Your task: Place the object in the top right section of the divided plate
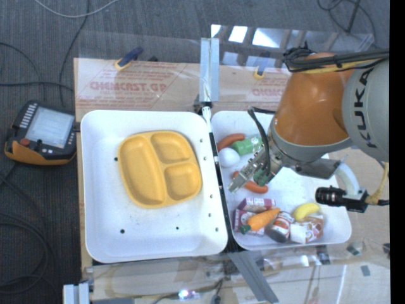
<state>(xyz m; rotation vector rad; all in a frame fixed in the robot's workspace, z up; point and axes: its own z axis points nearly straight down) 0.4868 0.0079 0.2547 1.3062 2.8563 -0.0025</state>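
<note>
A yellow divided plate [140, 170] lies in the left white bin [101, 233], with one long section on its left and two smaller ones on its right. Its top right section [169, 146] holds nothing. My gripper [247, 175] hangs low over the right bin [338, 230], just beside a small orange-red piece [257, 187] and to the right of a white egg [228, 157]. Whether anything sits in the gripper cannot be made out. The arm's orange band and grey wrist hide the bin's upper right part.
The right bin also holds a red sausage [230, 140], a green item [246, 147], a carrot [262, 219], a small packet [254, 204], a banana [307, 210] and several cans or boxes [294, 229]. A teach pendant [41, 133] lies left of the bench.
</note>
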